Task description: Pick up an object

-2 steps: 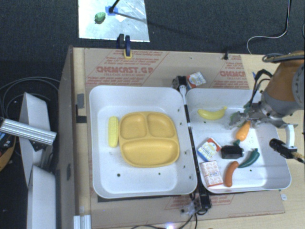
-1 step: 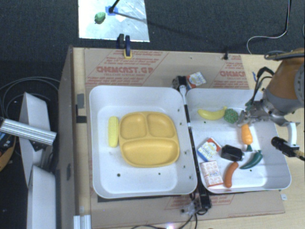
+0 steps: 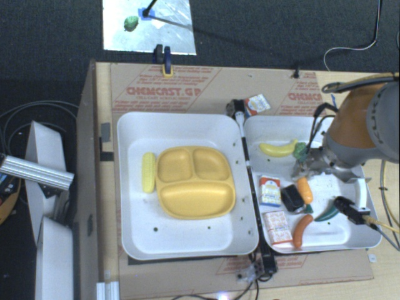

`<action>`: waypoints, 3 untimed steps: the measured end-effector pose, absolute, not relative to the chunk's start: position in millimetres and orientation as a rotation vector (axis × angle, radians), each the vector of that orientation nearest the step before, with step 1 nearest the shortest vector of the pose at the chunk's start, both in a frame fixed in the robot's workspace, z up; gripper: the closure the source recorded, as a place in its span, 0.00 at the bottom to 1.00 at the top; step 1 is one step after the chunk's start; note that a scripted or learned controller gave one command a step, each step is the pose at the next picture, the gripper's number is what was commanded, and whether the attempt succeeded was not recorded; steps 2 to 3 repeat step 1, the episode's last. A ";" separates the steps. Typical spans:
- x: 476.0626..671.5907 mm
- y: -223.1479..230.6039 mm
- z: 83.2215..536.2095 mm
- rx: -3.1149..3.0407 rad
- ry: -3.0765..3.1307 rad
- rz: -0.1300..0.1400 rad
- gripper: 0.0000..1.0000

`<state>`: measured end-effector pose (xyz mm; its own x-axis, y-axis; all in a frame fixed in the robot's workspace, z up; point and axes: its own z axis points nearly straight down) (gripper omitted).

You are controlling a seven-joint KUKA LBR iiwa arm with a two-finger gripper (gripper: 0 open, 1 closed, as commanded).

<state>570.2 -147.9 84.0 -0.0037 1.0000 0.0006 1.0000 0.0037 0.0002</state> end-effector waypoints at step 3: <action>588.4 -56.3 255.0 -2.219 -2.229 -0.006 1.00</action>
